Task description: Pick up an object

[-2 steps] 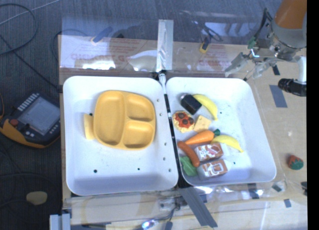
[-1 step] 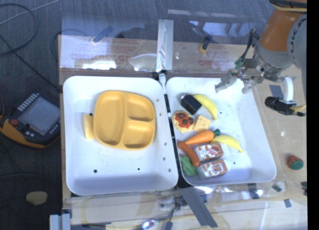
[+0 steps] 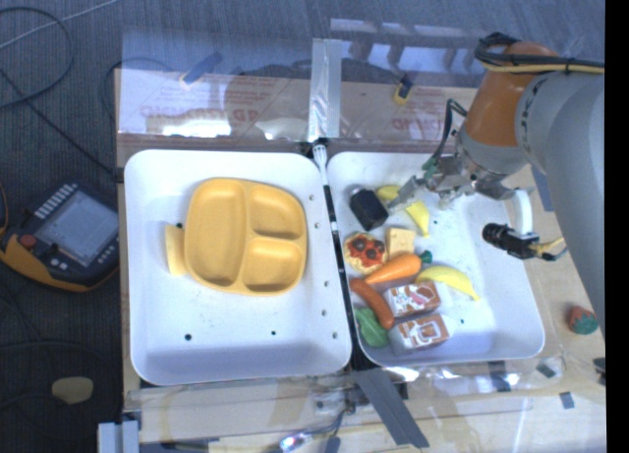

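Note:
My gripper [image 3: 439, 184] hangs low over the back of the right bin [image 3: 511, 313], below the orange band [image 3: 499, 107] of the arm. Just to its left lie a small yellow piece [image 3: 389, 191] and a black object [image 3: 368, 208]. A small banana [image 3: 419, 216] lies right under it. Further forward are a pizza slice [image 3: 365, 250], a cheese block [image 3: 400, 242], a carrot [image 3: 396, 269], a larger banana [image 3: 450, 279], a red sausage [image 3: 371, 301], a green piece [image 3: 371, 327] and two printed boxes [image 3: 417, 314]. I see nothing held.
The left bin [image 3: 157, 343] holds a yellow compartment plate [image 3: 246, 235]. A black connector [image 3: 503, 237] sticks out over the right bin's right side. A handheld pendant [image 3: 69, 230] lies on the floor at left. A small red and green item [image 3: 584, 320] sits outside the bin at right.

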Controlling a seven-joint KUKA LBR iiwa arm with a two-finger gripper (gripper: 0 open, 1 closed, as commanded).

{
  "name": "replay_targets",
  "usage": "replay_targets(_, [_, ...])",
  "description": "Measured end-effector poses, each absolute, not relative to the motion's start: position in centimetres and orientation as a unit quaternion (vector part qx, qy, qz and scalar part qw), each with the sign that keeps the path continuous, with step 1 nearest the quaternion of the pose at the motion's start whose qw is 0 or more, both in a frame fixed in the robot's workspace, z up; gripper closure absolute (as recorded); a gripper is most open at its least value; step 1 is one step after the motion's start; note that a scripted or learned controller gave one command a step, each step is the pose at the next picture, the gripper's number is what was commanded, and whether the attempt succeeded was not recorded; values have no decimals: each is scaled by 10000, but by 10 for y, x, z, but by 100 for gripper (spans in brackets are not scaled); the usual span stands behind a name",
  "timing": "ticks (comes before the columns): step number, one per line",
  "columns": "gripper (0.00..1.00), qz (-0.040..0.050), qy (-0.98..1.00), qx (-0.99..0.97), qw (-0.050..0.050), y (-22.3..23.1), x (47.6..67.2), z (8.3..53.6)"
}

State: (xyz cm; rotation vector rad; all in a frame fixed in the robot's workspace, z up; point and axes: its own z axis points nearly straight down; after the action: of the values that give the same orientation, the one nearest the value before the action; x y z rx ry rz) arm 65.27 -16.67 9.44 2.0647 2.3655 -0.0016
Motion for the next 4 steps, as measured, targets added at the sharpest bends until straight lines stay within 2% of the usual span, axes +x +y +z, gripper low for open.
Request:
replay_targets(1, [0, -16, 7753, 6316, -31, -196, 669, 88])
replay_targets(2, [100, -66, 7754, 6314, -61, -199, 666, 96])
replay_targets(3, [100, -1, 7541, 6568, 6, -139, 669, 188])
replay_targets(4, [100, -9, 8497, 5272, 2, -125, 669, 158])
